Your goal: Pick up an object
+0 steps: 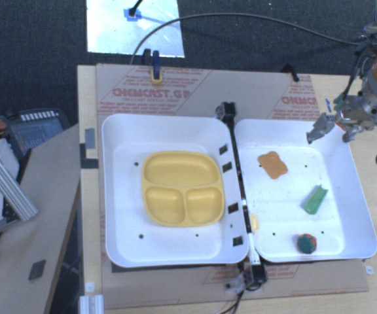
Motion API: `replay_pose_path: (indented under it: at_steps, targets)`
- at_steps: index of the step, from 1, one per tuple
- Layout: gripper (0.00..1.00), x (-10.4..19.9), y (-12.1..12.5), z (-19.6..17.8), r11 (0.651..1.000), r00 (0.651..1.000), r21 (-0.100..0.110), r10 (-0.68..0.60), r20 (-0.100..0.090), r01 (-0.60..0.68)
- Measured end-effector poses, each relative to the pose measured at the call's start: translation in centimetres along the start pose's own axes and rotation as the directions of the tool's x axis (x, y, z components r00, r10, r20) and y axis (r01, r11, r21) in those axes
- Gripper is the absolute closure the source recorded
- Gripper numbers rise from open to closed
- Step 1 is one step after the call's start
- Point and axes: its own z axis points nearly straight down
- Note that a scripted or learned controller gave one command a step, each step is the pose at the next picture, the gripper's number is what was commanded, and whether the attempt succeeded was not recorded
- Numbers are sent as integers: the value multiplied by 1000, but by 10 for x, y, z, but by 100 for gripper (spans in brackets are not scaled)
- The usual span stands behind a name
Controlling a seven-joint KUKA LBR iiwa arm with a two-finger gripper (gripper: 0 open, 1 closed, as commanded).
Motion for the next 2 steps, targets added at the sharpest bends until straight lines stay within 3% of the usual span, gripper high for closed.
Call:
replay_pose_path:
  at_steps: [1,2]
  targets:
    - [0,0,2,-5,1000,1000,-9,-2,2,2]
    - [0,-1,3,36,1000,1000,-6,-1,1,1]
